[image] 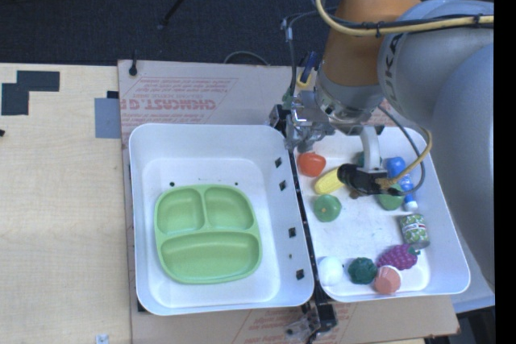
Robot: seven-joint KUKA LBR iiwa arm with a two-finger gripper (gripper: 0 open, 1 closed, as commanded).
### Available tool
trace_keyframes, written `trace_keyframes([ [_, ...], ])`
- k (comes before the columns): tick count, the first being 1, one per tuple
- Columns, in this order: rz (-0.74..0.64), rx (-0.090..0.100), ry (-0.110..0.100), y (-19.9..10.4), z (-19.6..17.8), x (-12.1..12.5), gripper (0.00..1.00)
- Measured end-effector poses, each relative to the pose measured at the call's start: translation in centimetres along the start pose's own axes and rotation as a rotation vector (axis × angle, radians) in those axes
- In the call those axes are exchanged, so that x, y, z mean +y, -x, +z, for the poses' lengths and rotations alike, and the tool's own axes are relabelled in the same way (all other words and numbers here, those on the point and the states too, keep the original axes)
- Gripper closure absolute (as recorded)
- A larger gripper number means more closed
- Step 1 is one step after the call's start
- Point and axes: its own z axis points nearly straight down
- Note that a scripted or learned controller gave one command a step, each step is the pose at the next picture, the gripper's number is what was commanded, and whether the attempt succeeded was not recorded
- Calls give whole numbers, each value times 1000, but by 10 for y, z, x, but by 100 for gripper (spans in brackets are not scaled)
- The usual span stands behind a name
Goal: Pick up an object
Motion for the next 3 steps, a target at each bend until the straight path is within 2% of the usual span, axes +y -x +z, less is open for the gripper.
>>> trace_keyframes([
  [1,3,-2,1,12,2,12,100],
  [2,1,-2,-2,-4,6,3,100],
  [3,-2,-2,-1,-5,6,4,100],
])
